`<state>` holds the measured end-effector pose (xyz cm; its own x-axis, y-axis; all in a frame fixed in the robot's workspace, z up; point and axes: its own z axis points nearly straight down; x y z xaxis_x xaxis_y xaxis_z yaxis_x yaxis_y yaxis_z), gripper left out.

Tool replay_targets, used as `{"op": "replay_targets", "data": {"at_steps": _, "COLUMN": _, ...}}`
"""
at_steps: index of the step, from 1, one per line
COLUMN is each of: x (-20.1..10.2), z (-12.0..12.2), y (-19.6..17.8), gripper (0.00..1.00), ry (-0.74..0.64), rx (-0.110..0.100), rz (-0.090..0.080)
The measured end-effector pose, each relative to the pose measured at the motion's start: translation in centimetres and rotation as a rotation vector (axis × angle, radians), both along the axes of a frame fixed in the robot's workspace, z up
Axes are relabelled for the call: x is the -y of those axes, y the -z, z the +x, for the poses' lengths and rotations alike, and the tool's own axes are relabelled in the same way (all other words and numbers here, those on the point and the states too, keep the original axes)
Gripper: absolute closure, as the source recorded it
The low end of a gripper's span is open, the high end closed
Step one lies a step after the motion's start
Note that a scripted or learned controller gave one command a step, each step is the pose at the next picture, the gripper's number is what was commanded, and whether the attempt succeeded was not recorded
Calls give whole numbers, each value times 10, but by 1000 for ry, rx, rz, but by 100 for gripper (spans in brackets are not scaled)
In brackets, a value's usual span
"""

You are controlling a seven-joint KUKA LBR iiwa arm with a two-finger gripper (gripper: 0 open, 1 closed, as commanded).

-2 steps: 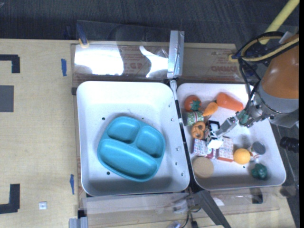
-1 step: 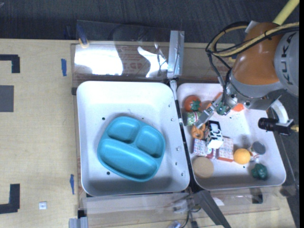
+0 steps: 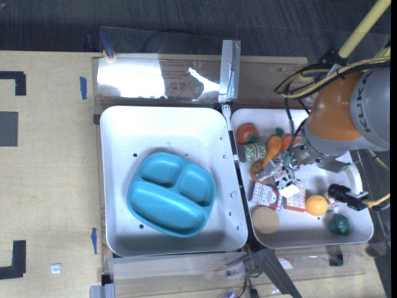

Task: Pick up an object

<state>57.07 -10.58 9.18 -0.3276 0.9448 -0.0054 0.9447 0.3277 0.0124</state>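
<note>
**Over the right bin, hand low among clutter**

Nearest, a tan round ball and orange ball lie in the right white bin. Beyond, the hand hangs over small packets; whether spread or pinching, I cannot tell. Left, a blue divided plastic tray.

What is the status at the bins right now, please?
Hand low in right bin, among the clutter; grip unclear. Nothing seen lifted. Carrot, tomato, carton crowd it. Blue tray sits in left bin.

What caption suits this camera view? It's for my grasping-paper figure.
KUKA arm's hand lowered among cluttered toy food in the right bin; blue divided tray sits in the left bin.
</note>
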Motion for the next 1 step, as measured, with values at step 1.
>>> {"op": "replay_targets", "data": {"at_steps": 1, "x": 8, "z": 71, "y": 5, "gripper": 0, "ry": 52, "rx": -64, "rz": 10}}
